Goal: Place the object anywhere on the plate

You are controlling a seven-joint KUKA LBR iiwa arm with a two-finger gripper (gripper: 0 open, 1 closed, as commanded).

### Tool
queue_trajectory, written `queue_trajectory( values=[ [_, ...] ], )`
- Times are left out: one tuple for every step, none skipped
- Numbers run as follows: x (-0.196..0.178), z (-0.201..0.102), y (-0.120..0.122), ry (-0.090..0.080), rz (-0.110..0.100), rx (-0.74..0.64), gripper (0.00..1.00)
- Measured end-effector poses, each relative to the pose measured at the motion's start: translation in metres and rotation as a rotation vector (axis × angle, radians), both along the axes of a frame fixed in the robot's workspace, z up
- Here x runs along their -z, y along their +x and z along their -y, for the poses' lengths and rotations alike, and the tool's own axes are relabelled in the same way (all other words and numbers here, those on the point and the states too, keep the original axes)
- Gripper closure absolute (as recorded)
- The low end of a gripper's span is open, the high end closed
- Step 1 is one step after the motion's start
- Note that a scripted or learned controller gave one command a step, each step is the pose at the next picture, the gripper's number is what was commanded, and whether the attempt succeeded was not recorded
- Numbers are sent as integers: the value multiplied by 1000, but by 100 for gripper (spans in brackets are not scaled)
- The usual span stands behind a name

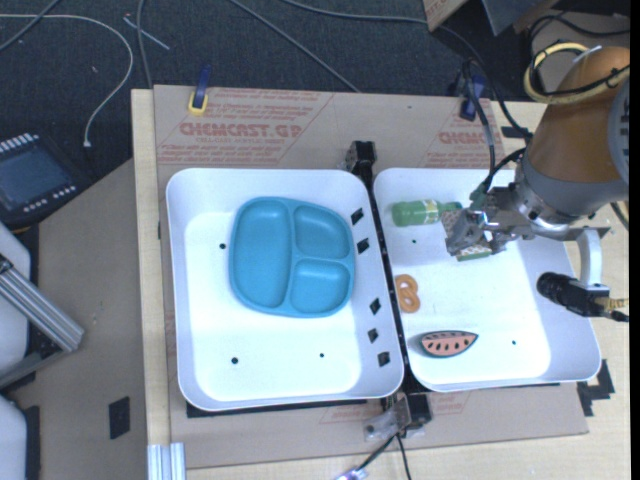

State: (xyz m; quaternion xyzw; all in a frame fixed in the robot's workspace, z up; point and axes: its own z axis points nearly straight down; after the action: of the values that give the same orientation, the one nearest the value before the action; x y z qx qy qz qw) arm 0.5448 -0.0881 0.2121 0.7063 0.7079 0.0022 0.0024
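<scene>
Overhead view of the table with two white bins side by side. The jaws (470,236) hang low over the right bin (520,363), near its far rim; whether they stand apart or together cannot be told here, and nothing is seen clamped between them. Three candidate objects lie in that bin. The green bottle (418,212) lies on its side just beside the jaws, toward the bin divider, its long axis running roughly across the view and pointing at the jaws. The pretzel (407,293) and the watermelon slice (447,343) lie nearer the camera, well apart from the jaws. The blue plate (292,257), with three compartments, sits in the left bin (200,338), beyond the divider. Judged from position, the bottle is the nearest thing to grasp.
</scene>
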Motion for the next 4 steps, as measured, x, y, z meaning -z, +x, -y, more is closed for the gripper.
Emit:
queue_trajectory(
  values=[
    [-44, -2, 4, 0, -1, 1, 100],
    [-46, -61, 7, 3, -4, -5, 100],
    [-38, -125, 7, 3, -9, -4, 100],
    [-39, -179, 5, 2, -7, -3, 100]
  ],
)
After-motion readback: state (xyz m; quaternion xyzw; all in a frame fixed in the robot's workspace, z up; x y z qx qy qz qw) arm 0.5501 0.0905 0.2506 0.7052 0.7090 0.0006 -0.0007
